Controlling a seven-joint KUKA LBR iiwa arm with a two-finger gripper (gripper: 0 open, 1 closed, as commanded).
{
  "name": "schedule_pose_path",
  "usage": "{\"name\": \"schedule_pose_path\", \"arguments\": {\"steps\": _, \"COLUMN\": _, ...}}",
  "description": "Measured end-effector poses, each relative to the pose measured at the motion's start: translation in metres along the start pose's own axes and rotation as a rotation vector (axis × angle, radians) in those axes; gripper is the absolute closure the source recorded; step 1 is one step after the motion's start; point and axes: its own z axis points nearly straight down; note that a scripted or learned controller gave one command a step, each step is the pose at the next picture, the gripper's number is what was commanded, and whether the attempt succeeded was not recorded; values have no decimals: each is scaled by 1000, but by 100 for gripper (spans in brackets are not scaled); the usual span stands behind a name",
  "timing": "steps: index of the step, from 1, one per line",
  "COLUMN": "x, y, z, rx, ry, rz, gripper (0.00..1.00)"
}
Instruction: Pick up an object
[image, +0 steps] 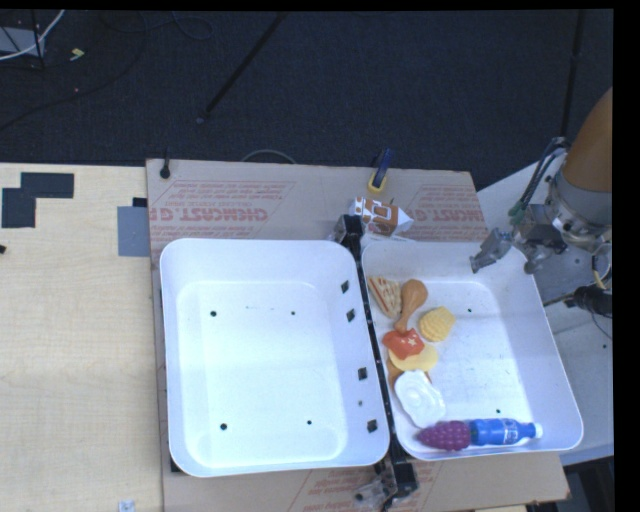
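My gripper (510, 248) hangs just beyond the right bin (555, 375) far rim, fingers apparently spread, holding nothing. The toy drumstick (410, 300) lies inside near that rim: centre above it before descending

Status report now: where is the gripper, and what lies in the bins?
Gripper above right bin's far right corner, holding nothing. Toy food and blue bottle lie along that bin's left and near sides. Nothing in the way.
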Motion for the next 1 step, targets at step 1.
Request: {"name": "schedule_pose_path", "arguments": {"steps": 1, "x": 53, "y": -45, "z": 107, "rx": 11, "ry": 5, "rz": -2, "gripper": 0}}
